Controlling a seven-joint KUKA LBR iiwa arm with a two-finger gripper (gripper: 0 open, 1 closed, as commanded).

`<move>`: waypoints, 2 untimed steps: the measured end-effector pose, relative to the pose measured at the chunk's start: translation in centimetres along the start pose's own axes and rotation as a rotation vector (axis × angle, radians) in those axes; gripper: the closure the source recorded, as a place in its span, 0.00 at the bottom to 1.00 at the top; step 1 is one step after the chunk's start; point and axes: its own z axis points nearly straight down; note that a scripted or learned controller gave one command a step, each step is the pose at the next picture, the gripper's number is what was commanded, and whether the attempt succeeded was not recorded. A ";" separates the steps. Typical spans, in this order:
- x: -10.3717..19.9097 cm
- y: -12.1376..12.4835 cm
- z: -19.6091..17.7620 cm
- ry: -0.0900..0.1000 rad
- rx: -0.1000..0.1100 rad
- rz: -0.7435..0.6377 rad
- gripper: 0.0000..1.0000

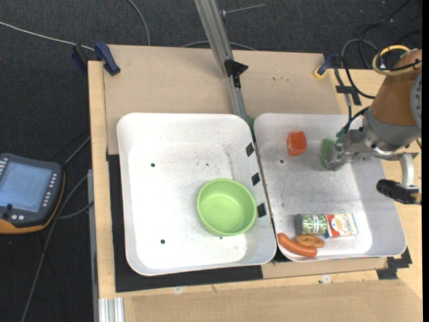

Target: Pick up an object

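Note:
My gripper (337,155) is low in the right bin (375,200), near its far right side, under the orange wrist band. A small dark green object (328,152) lies right at the gripper's tip, touching or partly covered by it. A red-orange block (296,143) rests a little to the left of that. Along the bin's near edge lie a green-and-white carton (326,225) and a red and orange sausage-shaped toy (298,245).
The left bin (154,180) holds a light green bowl (226,207) near its right wall. A metal post (218,39) slants up from between the bins. A teach pendant (27,190) lies off the bench at left. Cables hang at the right.

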 end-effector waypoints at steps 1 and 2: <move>-0.8 0.2 -6.0 -0.001 -0.004 0.001 1.00; -0.8 0.3 -11.4 -0.001 -0.004 0.000 1.00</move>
